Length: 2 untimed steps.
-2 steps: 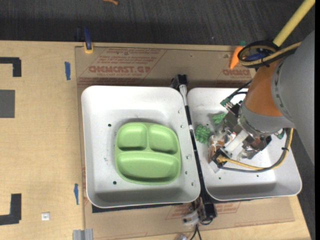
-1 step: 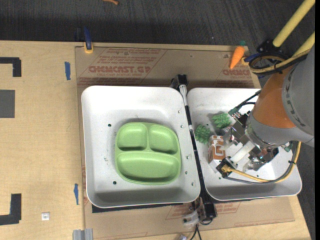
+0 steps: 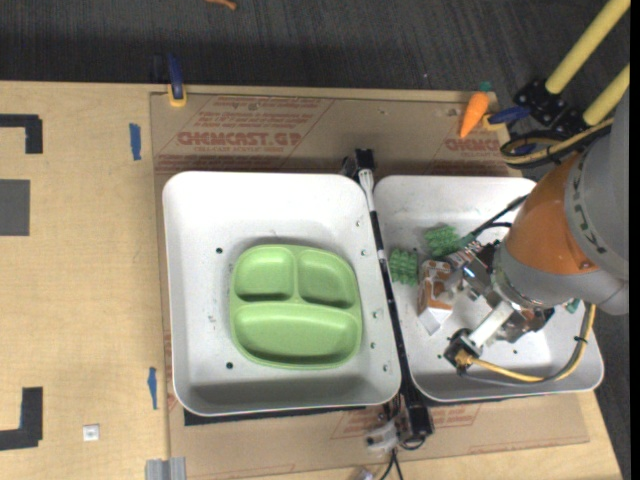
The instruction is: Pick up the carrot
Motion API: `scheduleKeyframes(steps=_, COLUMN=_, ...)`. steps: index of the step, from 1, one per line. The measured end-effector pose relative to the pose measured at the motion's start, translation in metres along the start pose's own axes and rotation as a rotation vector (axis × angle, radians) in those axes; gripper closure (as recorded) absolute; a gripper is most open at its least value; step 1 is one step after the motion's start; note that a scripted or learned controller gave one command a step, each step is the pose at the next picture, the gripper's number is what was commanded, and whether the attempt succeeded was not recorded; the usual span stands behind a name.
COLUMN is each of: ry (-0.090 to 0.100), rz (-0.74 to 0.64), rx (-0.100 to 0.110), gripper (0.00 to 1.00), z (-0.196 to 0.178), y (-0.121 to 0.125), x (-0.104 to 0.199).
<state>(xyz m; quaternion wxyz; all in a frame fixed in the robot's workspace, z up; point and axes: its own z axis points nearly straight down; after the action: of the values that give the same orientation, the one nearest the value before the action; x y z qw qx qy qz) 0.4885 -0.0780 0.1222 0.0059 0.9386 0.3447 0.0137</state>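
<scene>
Though low in the right bin, toward its left wall, not on target. Cannot tell gripper state, apart or together; hidden under wrist. Spotted carrot outside both bins, on bench past right bin's far edge, toward bench's far right corner, well apart from gripper. Just beside gripper: green pieces, brown-and-white piece. Green plate in left bin. Judged barely begun: reach, grasp, lift all left.

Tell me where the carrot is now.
In the camera view, the carrot lies on the board just beyond the right bin's far edge, outside it.
</scene>
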Motion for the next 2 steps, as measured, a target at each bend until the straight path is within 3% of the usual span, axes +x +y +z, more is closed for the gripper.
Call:
scheduleKeyframes(steps=1, ry=-0.002, rz=-0.173, rx=-0.01, gripper=0.0, z=0.004, y=0.007, x=-0.005)
scheduleKeyframes(steps=2, ry=-0.017, rz=-0.376, rx=0.025, gripper=0.0, z=-0.147, y=-0.022, x=0.013)
